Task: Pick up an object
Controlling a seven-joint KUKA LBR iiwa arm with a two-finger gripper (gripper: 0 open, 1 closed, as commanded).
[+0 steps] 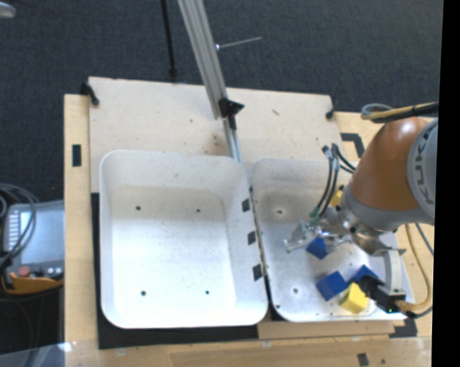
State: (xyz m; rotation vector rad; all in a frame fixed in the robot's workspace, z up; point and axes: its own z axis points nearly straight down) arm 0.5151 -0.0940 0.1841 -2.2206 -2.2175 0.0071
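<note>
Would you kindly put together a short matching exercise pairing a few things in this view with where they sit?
Things:
1. yellow block
2. large blue block
3. small blue block
4. left bin

Places:
A. just under the gripper
B. nearest the right bin's front right corner
C. beside the right bin, away from the arm
D. directly left of the yellow block

Pairs: 1-B, 2-D, 3-A, 4-C

A pale wooden bench (165,113) carries two shallow white bins side by side, the left bin (108,212) near its left edge, the right bin (279,177) toward its right edge.
</note>
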